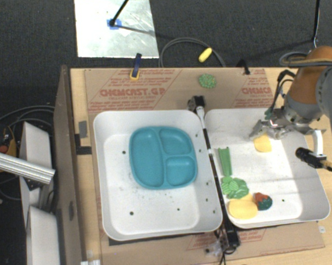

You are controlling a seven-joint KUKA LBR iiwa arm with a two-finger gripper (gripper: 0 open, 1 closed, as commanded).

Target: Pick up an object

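My gripper hovers at the back of the right bin, with the arm coming in from the right. Its fingers look spread apart and nothing sits between them. Just in front of it a small yellow piece lies on the bin floor, close to the left fingertip. Along the bin's left side lie a green stick and a green leafy piece. A larger yellow lump and a red-and-teal object sit near the front.
The left bin holds a blue divided plate. A black divider strip runs between the bins. On the cardboard behind them rests a green round object. Cables run along the bench's back edge.
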